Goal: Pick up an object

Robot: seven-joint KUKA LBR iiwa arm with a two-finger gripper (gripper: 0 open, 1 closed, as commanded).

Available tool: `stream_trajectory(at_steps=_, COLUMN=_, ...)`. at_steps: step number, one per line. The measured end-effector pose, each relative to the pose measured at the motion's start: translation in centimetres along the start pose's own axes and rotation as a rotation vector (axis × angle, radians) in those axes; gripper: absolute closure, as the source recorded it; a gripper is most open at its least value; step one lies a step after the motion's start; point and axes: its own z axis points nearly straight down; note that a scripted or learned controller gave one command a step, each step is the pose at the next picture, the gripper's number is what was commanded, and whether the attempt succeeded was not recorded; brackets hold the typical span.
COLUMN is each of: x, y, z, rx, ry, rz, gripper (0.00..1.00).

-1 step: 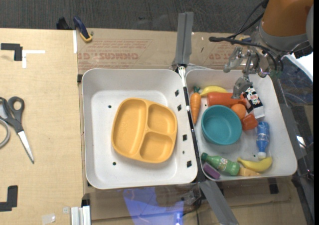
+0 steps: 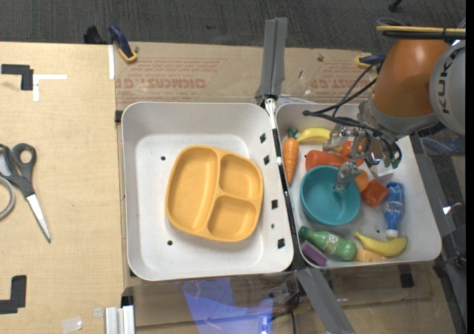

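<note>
My gripper (image 2: 349, 171) hangs low over the right bin (image 2: 426, 177), at the far rim of a teal bowl (image 2: 328, 199). Packed around the bowl are a carrot (image 2: 289, 156), a small yellow banana (image 2: 314, 135), a red-orange piece (image 2: 323, 159) and a red block (image 2: 375, 192). A blue bottle (image 2: 394, 208), a larger banana (image 2: 381, 244), a green bottle (image 2: 331, 243) and a purple item (image 2: 313, 255) lie along the near side. I see nothing held in the gripper. The grey arm with its orange band (image 2: 406, 79) reaches in from the right.
The left bin (image 2: 141, 177) holds a yellow divided plate (image 2: 215, 193). Scissors (image 2: 27, 186) lie on the wooden bench at far left. A blue clamp (image 2: 123, 43) sits on the cardboard sheet behind the bins. A grey bar (image 2: 274, 58) stands between the bins at the back.
</note>
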Motion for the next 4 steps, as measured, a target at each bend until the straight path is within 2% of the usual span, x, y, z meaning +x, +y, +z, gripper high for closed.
stream_trajectory(at_steps=1, x=-0.1, y=0.1, z=-1.0, rx=0.001, ry=-0.004, rz=-0.002, gripper=1.00)
stream_trajectory(at_steps=2, x=-2.7, y=6.0, z=-12.2, rx=-0.002, ry=-0.001, rz=-0.092, gripper=1.00)
stream_trajectory(at_steps=3, x=5.2, y=1.6, z=-5.6, rx=-0.002, ry=0.004, rz=-0.207, gripper=1.00)
stream_trajectory(at_steps=4, x=6.0, y=5.0, z=-15.0, rx=-0.002, ry=0.001, rz=-0.192, gripper=1.00)
